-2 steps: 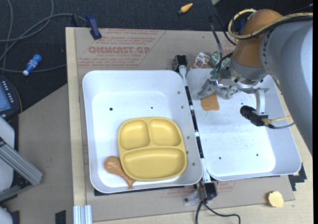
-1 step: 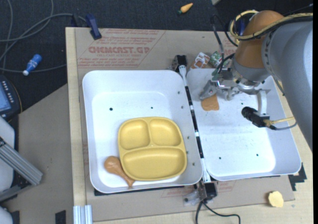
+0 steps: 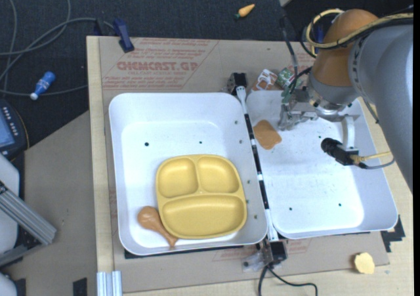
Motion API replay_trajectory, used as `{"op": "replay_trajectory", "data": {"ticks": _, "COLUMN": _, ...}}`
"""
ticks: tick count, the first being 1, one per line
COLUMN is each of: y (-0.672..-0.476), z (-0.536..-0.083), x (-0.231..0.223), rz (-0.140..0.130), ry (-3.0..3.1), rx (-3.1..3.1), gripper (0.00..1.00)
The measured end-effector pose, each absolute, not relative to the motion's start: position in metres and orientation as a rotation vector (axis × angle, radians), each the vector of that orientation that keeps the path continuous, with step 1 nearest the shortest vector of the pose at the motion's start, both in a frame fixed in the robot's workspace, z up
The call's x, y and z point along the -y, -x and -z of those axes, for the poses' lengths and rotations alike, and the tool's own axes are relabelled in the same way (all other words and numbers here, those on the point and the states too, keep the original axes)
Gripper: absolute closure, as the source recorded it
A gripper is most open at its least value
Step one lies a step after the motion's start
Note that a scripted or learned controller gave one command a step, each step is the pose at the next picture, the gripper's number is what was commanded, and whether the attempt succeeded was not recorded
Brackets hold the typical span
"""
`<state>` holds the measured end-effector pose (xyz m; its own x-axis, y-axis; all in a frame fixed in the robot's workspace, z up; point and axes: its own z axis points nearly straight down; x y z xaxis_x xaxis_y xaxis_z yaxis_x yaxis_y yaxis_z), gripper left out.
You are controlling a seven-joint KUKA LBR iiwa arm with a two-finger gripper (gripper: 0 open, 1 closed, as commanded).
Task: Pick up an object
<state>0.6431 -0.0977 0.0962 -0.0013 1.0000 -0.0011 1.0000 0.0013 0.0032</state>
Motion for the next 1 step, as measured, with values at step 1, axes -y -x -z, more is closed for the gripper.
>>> {"op": "replay_trajectory", "data": {"ticks": 1, "y": -0.5895, "z": -0.1199, "x": 0.0951, "rz": 0.003, "ry": -2.227, "rx": -2.222, "gripper": 1.00}}
